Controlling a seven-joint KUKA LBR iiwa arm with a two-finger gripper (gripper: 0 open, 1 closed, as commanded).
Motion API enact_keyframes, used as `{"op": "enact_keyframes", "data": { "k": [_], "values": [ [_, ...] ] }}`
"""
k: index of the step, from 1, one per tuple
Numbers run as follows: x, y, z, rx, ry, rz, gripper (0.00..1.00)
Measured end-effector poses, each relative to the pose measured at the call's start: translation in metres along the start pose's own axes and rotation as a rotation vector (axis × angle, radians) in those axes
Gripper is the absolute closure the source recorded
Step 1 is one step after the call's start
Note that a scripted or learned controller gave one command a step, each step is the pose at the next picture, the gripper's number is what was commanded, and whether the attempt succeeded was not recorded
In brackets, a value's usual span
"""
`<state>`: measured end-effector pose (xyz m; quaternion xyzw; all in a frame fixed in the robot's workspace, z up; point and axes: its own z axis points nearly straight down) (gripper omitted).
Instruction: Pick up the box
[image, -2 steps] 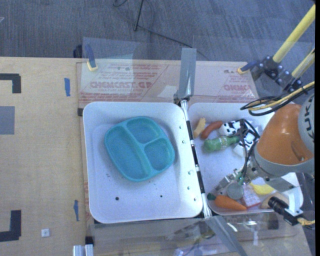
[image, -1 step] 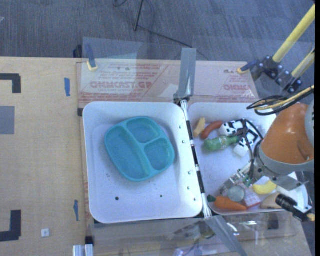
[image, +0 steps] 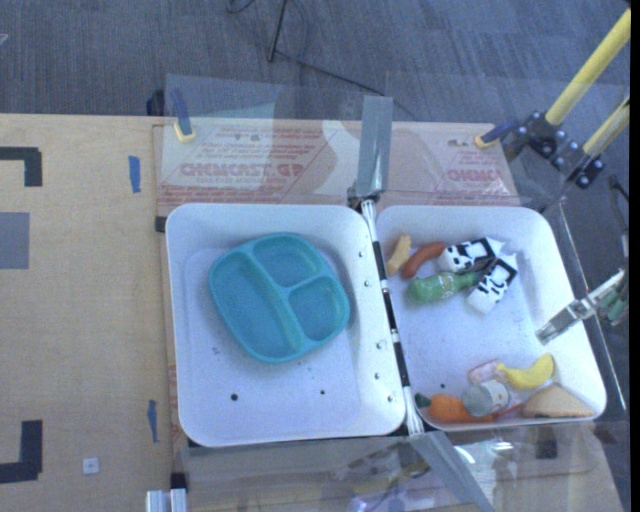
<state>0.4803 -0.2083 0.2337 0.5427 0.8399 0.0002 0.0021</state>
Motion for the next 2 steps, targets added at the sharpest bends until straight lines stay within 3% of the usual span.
{"op": "enact_keyframes", "data": {
  "k": [1,2],
  "values": [
    [0.000,0.000,0.000,0.000,0.001,0.000,0.00],
    [0.047,0.031,0.140,0.001,0.001,0.251,0.00]
  ]
}}
